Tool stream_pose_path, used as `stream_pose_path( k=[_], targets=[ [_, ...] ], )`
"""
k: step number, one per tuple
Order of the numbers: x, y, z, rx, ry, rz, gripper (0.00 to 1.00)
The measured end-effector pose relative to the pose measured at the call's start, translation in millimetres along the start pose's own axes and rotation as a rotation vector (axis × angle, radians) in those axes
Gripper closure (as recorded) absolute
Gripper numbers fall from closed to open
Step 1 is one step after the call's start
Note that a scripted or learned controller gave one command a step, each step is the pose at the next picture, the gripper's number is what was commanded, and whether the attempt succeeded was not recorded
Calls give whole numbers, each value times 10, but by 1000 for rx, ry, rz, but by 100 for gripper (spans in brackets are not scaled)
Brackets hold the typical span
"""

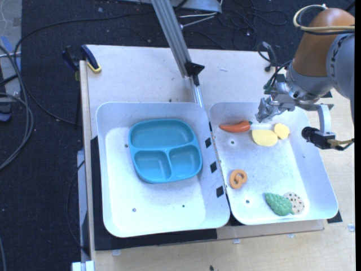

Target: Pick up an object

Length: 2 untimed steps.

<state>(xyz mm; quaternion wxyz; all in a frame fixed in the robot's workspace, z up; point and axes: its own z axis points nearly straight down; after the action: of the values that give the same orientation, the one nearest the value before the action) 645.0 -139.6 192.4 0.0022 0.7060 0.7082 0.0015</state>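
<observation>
In the right bin [316, 168] lie an orange-red carrot-like piece [235, 127], a pale yellow lump [264, 137], a smaller yellow piece [281, 131], an orange pretzel [238, 179], a green leafy piece [278, 203] and a speckled cookie [294, 202]. My gripper [264, 115] hangs over the bin's far edge, just above and between the carrot piece and the yellow lump. Nothing shows between its fingers.
The left bin [113, 202] holds a blue three-compartment tray [166, 150]. A grey metal pole [175, 33] slants down to the gap between the bins. Black clips [214, 165] sit along the bins' shared edge. A black fitting [316, 135] juts over the right bin's right rim.
</observation>
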Motion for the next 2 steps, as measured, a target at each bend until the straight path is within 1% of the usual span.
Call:
stream_pose_path(
  k=[1, 2],
  targets=[
    [85, 74, -536, 0, 0, 0, 100],
    [577, 66, -417, 5, 0, -1, 100]
  ],
)
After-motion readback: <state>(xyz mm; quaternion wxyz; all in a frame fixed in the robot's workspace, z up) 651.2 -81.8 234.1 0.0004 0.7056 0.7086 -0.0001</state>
